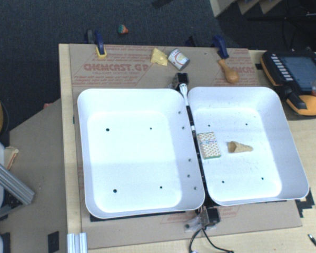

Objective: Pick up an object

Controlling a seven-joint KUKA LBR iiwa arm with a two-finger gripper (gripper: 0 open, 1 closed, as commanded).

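The right bin (263,107) holds two things near its middle: a small patterned packet (208,145) lying flat close to the wall shared with the left bin (95,141), and, just beside it, a tan cone-shaped piece (239,147) on its side, the two apart.

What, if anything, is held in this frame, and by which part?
Nothing is seen held. The small patterned rectangular packet and the tan cone-shaped piece both lie loose on the floor of the right white bin.
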